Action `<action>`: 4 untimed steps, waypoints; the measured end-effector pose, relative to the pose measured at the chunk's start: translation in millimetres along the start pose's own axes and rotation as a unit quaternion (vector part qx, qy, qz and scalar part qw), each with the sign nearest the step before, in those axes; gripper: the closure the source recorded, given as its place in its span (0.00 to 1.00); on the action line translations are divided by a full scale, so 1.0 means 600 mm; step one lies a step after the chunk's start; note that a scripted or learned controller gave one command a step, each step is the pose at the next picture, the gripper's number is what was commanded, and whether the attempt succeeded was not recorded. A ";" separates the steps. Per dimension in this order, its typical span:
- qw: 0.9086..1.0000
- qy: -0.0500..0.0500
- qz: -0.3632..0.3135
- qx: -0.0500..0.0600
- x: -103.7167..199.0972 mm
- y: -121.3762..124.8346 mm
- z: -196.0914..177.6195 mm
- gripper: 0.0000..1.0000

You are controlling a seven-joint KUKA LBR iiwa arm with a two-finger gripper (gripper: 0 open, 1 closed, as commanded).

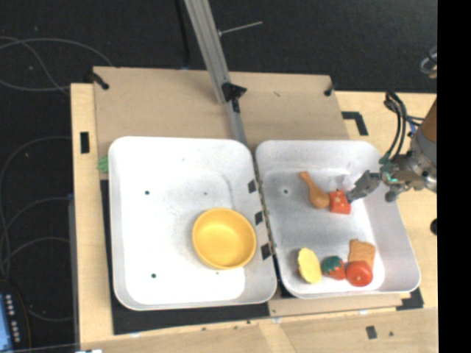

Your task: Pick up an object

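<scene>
Camera view recorded gripper [352, 195], finger state not discernible, beside red block [340, 203] and orange drumstick [315, 190] in right bin [397, 226]; advised: centre over block before closing.

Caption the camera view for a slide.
Pincer reaches into the right bin beside a small red toy; a yellow bowl sits in the left bin.

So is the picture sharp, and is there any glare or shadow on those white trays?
Camera view: lighting is even and soft, with no strong glare on the left bin or right bin; the yellow bowl casts only a faint shadow; the whole frame is slightly soft, so the small toys by the gripper look fuzzy; the floor around the bench stays very dark.
</scene>
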State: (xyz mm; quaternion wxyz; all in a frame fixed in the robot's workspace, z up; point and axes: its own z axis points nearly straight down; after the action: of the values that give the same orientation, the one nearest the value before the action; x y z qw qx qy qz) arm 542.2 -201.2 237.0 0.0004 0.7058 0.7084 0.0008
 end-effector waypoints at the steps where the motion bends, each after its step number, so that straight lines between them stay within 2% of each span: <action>1: 1.000 0.000 0.000 0.000 0.000 0.000 0.000 0.00; 3: 1.000 -0.001 0.003 0.003 -0.009 0.019 0.183 0.00; 4: 1.000 -0.002 0.003 0.002 -0.012 0.018 0.229 0.00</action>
State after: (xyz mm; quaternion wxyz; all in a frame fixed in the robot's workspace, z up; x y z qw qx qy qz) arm 553.5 -208.4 99.5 0.0008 0.7079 0.7064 -0.0019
